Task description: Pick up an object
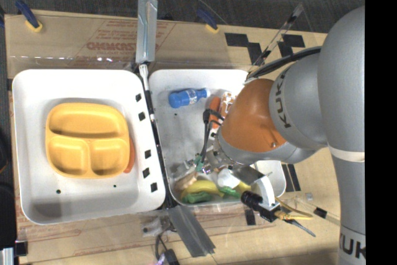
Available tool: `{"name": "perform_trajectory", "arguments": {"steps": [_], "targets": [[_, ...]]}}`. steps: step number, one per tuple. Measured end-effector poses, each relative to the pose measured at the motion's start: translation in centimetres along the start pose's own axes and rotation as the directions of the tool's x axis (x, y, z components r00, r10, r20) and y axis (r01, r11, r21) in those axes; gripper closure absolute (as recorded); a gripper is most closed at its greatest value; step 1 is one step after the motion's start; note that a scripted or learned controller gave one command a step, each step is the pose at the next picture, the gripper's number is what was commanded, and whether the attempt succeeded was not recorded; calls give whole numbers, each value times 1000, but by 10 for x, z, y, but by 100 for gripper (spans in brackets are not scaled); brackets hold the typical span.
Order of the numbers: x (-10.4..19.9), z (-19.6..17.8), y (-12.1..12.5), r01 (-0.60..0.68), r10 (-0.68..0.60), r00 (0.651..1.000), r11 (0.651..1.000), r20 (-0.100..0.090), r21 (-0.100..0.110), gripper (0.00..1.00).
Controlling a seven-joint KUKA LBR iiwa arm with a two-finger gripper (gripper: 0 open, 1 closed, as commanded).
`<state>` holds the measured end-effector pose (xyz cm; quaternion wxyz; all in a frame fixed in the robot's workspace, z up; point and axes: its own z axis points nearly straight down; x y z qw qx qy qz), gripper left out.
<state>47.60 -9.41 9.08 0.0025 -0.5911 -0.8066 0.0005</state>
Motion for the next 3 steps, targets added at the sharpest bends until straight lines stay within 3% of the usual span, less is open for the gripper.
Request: {"name": "perform_trajectory", "arguments": {"steps": [1,2,3], "targets": [[-31,-4,0,-169,169,986,986,2,-3,0],[-98,-2,47,-149,149,989,989,-1,-4,0],[-113,-22,87,-94,94,996,995,-9,18,0]]}}
